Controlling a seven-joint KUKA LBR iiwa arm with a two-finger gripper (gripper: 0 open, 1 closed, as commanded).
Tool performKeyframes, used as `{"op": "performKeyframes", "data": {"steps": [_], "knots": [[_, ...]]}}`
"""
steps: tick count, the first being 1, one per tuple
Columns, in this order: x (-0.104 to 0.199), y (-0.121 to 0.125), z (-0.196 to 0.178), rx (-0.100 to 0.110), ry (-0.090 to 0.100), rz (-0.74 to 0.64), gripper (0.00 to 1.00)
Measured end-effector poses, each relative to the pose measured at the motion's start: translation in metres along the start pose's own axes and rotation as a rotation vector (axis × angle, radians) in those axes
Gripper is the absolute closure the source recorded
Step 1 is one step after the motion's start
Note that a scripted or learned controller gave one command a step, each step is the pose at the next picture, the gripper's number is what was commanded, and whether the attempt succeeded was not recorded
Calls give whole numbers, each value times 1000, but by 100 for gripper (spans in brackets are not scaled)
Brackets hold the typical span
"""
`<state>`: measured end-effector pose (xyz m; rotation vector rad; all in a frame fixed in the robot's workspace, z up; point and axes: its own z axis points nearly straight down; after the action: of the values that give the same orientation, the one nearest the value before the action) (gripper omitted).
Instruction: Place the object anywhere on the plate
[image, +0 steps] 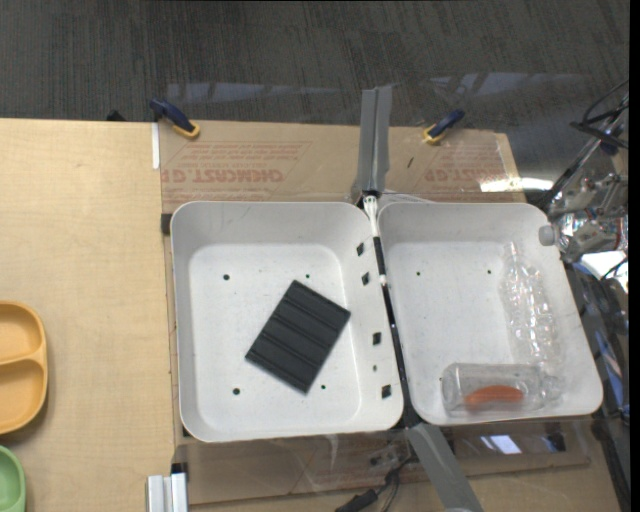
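A black ribbed rectangular plate (298, 335) lies flat and turned at an angle in the middle of the left bin (190, 300). In the right bin (440, 260), a crumpled clear plastic bottle (528, 305) lies along the right wall. A clear container with an orange piece inside (494, 390) rests on its side near the front wall. Shiny metal parts and cables of my gripper (583, 228) show at the far right, just outside the right bin's rim and away from all the objects.
A yellow divided tray (18, 365) and a green item (8, 482) sit on the wooden bench at the far left. Two clamps (175, 118) (442, 125) hold the cardboard behind the bins. A grey divider post (374, 140) stands between the bins.
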<state>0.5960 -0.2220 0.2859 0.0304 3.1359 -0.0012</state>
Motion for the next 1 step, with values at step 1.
{"op": "performKeyframes", "data": {"steps": [1], "knots": [[23,0,-41,-1,-1,-273,100]]}}
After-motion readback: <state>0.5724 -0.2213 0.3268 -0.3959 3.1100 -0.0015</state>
